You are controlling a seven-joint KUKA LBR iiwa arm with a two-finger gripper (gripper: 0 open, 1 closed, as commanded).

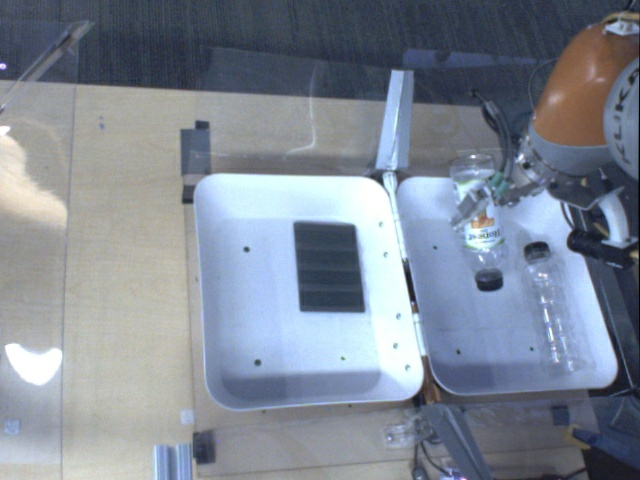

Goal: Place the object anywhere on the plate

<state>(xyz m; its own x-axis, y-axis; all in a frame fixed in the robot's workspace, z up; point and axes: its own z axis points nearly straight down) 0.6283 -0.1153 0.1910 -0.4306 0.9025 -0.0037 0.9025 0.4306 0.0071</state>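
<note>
At the right bin's [440, 363] four o'clock a clear bottle [552, 308] lay lengthwise. At the left bin's [225, 268] centre sat the dark plate [329, 266]. Toward the right bin's twelve o'clock the gripper [490, 193] met a second clear bottle [480, 223], cap down; whether the jaws clamped it could not be told.

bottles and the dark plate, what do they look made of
Both bottles, one by the pincer and one lying flat, look like clear glossy plastic: the bin shows through. The plate looks like matte dark plastic or rubber, ridged across.
</note>
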